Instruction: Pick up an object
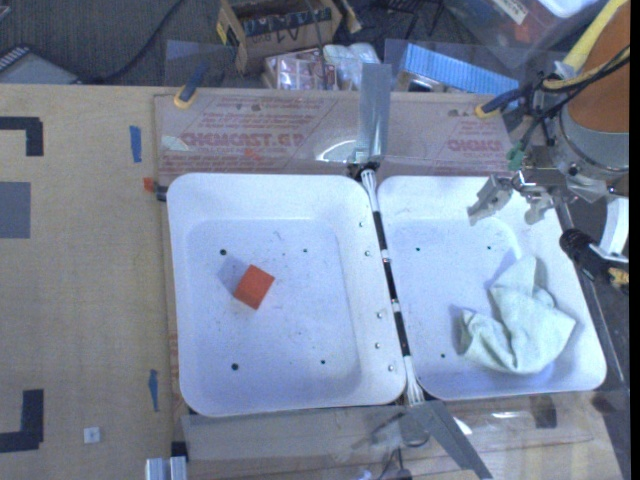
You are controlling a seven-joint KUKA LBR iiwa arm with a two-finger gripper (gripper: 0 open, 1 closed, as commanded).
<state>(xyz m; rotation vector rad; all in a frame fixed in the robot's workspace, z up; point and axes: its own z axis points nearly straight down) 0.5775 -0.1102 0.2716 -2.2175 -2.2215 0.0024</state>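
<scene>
Hand (pixel 510 201) released, grasping nothing | above right bin (pixel 440 363) far edge | cloth (pixel 515 323) apart

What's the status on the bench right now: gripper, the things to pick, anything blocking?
Gripper open, holding nothing, over right bin's far edge. Crumpled white cloth in right bin; orange block in left bin. Nothing blocking either.

The arm (pixel 598 118) is cut off by the right edge above its orange band.

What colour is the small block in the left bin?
Orange-red; the block shows clearly in the camera view.
</scene>
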